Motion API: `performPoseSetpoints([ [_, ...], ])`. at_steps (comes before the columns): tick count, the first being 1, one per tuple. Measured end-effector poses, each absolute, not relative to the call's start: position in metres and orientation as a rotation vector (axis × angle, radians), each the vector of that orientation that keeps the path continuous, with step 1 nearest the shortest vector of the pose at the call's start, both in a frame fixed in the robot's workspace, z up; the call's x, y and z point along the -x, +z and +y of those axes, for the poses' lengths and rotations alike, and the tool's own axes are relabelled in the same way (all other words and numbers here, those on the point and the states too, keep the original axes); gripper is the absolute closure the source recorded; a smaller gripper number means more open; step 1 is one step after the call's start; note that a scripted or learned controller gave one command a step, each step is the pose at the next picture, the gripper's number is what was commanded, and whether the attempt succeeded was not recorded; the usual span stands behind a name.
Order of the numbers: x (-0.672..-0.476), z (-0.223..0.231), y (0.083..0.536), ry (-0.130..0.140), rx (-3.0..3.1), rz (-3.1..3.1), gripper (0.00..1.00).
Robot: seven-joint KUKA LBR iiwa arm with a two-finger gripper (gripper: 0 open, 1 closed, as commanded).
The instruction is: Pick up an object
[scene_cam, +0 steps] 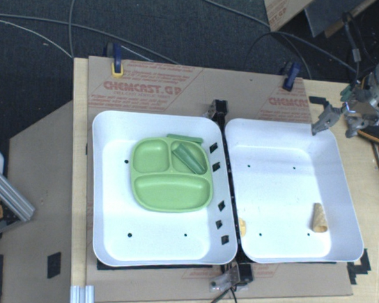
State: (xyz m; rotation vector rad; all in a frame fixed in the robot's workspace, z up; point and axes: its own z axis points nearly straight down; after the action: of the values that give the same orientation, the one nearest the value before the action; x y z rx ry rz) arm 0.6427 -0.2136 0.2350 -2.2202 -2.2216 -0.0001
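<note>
A green divided plate point(170, 176) lies in the left bin point(110, 194), with a darker green piece point(190, 156) in its upper right compartment. In the right bin point(283, 185), a small tan cone-like object point(319, 217) rests near the right wall. A small yellowish bit point(242, 228) sits at that bin's lower left edge. My gripper point(336, 124) hangs above the right bin's far right corner, well away from the tan object. It is open with nothing between its fingers.
The bins sit side by side on a cardboard-covered board point(181, 83) held by blue clamps point(118, 58) at the back. Black clips point(218, 109) join the bins along the middle. Cables run across the dark floor behind.
</note>
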Motion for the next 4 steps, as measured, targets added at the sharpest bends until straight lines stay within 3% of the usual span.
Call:
performPoseSetpoints([
  [3, -0.654, -0.207, 0.086, 0.004, 2.215, -2.220, 0.00],
  [4, -0.657, -0.208, 0.102, -0.001, 2.219, -2.226, 1.00],
])
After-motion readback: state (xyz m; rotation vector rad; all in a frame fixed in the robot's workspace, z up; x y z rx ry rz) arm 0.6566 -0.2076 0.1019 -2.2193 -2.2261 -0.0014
